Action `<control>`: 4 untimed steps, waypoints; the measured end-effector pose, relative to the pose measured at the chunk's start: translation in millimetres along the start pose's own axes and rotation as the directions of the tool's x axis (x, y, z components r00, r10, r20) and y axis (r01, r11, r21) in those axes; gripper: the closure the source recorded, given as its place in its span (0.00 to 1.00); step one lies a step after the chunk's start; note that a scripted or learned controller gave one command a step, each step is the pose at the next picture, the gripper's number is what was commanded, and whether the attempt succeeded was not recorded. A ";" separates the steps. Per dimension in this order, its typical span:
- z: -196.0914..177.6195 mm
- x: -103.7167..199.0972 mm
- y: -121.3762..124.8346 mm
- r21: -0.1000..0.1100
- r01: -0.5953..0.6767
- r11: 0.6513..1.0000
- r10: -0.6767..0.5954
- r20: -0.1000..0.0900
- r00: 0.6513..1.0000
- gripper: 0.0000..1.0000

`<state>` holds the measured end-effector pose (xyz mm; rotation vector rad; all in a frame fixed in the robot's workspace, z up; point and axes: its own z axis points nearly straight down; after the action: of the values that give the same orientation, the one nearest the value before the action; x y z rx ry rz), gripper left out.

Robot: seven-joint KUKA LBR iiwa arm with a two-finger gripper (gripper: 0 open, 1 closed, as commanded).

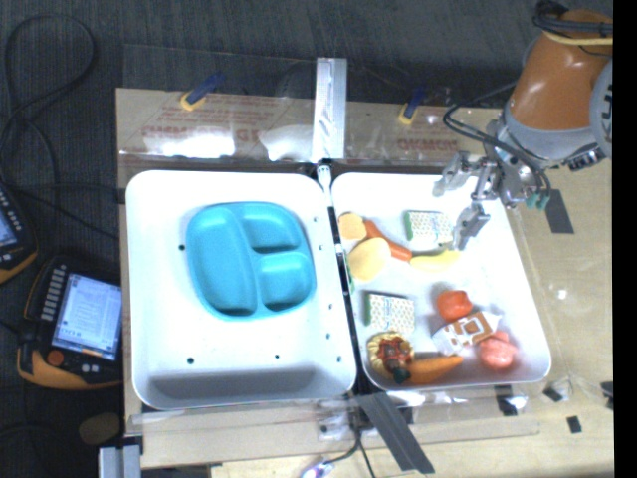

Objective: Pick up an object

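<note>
No label on the toy food is sharp enough to read; faint reddish print on the worktop [229,127] behind the bins is illegible. The arm [557,78] is reaching in from the right, its claw [468,202] hanging released, grasping nothing, over the right bin [532,307] just beside a green-checked packet [426,229].

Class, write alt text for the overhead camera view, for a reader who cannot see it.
A grey and orange robot arm holds its tool open above the far side of the right white bin, which holds a jumble of toy food. The left white bin holds a blue divided tray.
</note>
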<state>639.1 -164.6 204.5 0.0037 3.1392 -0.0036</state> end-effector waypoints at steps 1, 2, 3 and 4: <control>99.8 19.6 -20.0 -0.001 -0.296 0.955 0.296 0.009 0.955 0.00; 111.0 -16.7 -49.1 -0.002 -0.618 0.786 0.618 0.001 0.786 0.00; 105.8 38.5 -60.2 -0.002 -0.364 0.932 0.364 0.033 0.931 0.00; 109.7 -17.7 -8.9 0.000 -0.674 0.739 0.674 0.009 0.739 0.00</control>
<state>657.0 -173.8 94.9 1.1350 2.9166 -0.0068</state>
